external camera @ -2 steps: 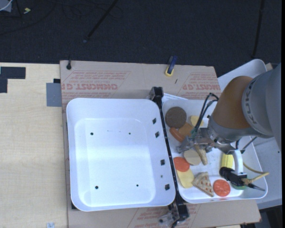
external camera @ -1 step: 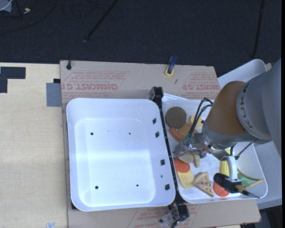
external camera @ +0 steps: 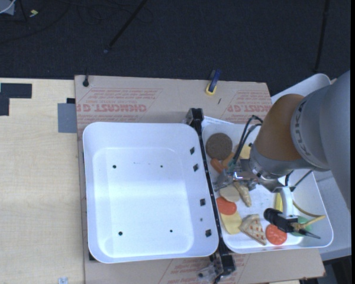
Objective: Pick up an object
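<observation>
Gripper (external camera: 238, 175) is low over the left-centre of the right bin (external camera: 317, 220), in the middle of the clutter. Can't tell how far open it is or whether it has anything, since the wrist blocks the view. Likeliest target, judging by proximity, is the tan piece (external camera: 244, 195) just near-side of the gripper, beside a paler cream piece (external camera: 229, 192). Both look like small toy-food bits: probably light, rigid plastic with a smooth surface, so slippery rather than fragile. The tan piece is elongated and tapered, lying at a slant. I'd pinch across its narrow width near the middle, not the tip, or it squirts out. The crowding is a risk, as a wide approach will knock its neighbours. Other candidates are a brown disc (external camera: 219, 144) at the far-left corner, which is flat and hard to get under; a red disc (external camera: 227, 206) and a yellow slab (external camera: 229, 222) nearer, with the same flat problem; and a crusted wedge (external camera: 253, 228) near the front, which is thicker and an easier grab. A second red disc (external camera: 276, 235) sits right of the wedge.
</observation>
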Action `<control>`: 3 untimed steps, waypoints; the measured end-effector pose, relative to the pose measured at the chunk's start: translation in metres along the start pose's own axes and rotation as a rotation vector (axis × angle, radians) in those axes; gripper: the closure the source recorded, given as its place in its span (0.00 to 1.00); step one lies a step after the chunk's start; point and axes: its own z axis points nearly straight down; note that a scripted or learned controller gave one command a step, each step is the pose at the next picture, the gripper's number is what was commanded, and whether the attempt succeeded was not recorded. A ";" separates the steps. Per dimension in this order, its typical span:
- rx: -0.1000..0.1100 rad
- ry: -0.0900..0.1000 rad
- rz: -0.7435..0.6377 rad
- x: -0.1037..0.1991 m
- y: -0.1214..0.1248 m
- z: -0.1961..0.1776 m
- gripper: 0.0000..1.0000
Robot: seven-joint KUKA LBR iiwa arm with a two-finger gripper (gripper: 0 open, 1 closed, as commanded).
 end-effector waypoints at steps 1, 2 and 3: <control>0.000 0.000 -0.002 -0.009 0.015 0.000 0.00; -0.002 0.000 -0.001 -0.001 0.043 -0.001 0.00; -0.001 0.000 -0.001 0.000 0.058 -0.001 0.00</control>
